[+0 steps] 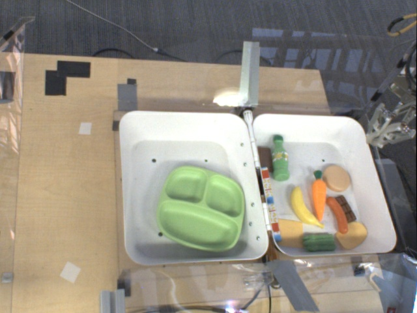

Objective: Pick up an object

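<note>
Gripper (389,128) at the right edge, beyond the right bin (352,130), touching nothing; cannot tell whether open or closed. Toy food clustered in that bin: green bottle (280,157), banana (302,206), carrot (318,198), round tan piece (337,178). Green divided plate (202,207) alone in the left bin (140,175). Pale wooden bench (58,194) underneath, dark carpet (163,12) behind.
</note>
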